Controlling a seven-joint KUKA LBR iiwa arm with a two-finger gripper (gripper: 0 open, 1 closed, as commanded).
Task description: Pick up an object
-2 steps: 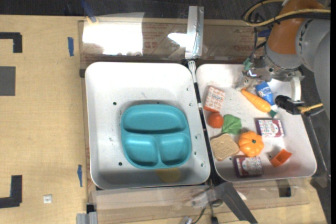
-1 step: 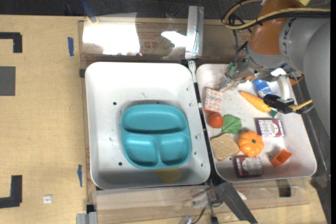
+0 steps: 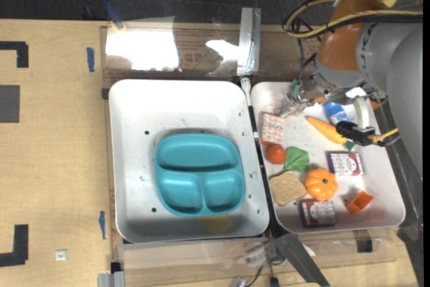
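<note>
While reaching in from the right, hangs the end effector (image 3: 297, 96) low over the far left corner of the right bin (image 3: 398, 212). Cannot tell how far open; cannot make out anything in its grasp. Above it, orange band (image 3: 346, 37) and grey arm (image 3: 403, 64), covering the bin's far right corner. Finds the loose objects for picking all resting on that bin's floor. Just nearward of the end effector: a red-and-white packet (image 3: 272, 128), close to the left wall. Nearward again: a tomato (image 3: 275, 154), touching a green leaf (image 3: 296, 159) on its right. Nearer still: a bread slice (image 3: 287, 188), just beside a pumpkin (image 3: 321, 183) on its right. Right of the end effector: a blue bottle (image 3: 334, 111), partly hidden by the robot, and near it a carrot (image 3: 324, 129) lying at a slant toward the bin's middle. Right of the leaf and above the pumpkin in view: a pink carton (image 3: 344, 163). Along the near wall: a dark red can (image 3: 319, 213) and a small orange block (image 3: 361, 201), apart from each other. In the left bin (image 3: 121, 144): a teal tray (image 3: 198, 171), flat, near the middle, with one long compartment and two smaller ones. Sets both bins side by side on the counter (image 3: 47, 144), walls touching.
</note>
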